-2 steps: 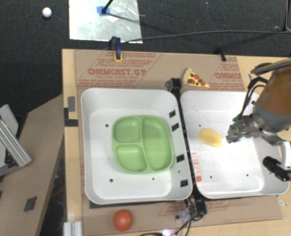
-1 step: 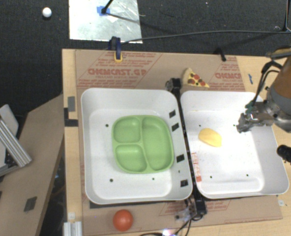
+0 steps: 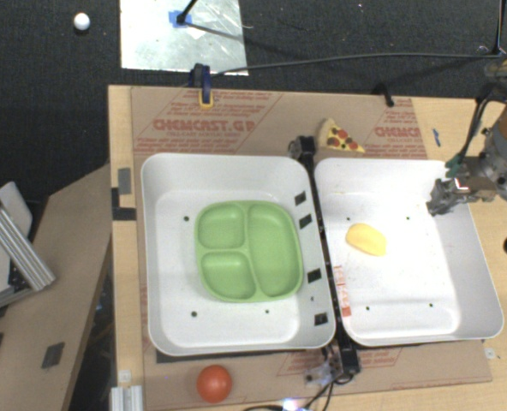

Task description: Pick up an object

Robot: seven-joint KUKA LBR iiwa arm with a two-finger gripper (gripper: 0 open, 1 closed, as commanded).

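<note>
Bench (image 3: pixel 390 118) carries two shallow white bins side by side, and we read them as left bin (image 3: pixel 164 187) and right bin (image 3: pixel 476 315). In the left bin we see a green divided tray (image 3: pixel 247 251), three compartments, lying flat near the bin's middle. In the right bin we see one yellow object (image 3: pixel 366 239), rounded, resting on the floor toward the bin's left side, close to the black divider (image 3: pixel 320 255) between the bins but apart from it.

The gripper (image 3: pixel 442 197) comes in from the right, over the far right edge of the right bin. We place it well apart from the yellow object, to its right and farther back. Nothing shows between it and the bin floor that we could call a held thing. Whether it is released or clenched, we cannot tell; the tip is small and dark.

Off the bins: a pizza-slice toy (image 3: pixel 340 136) sits on the bench just beyond the far edge, near where the bins meet. A red-orange ball (image 3: pixel 214 383) sits at the near edge, in front of the left bin. A small white ball (image 3: pixel 82 21) lies on the dark floor far left, beside a silvery sheet (image 3: pixel 181 24).
</note>
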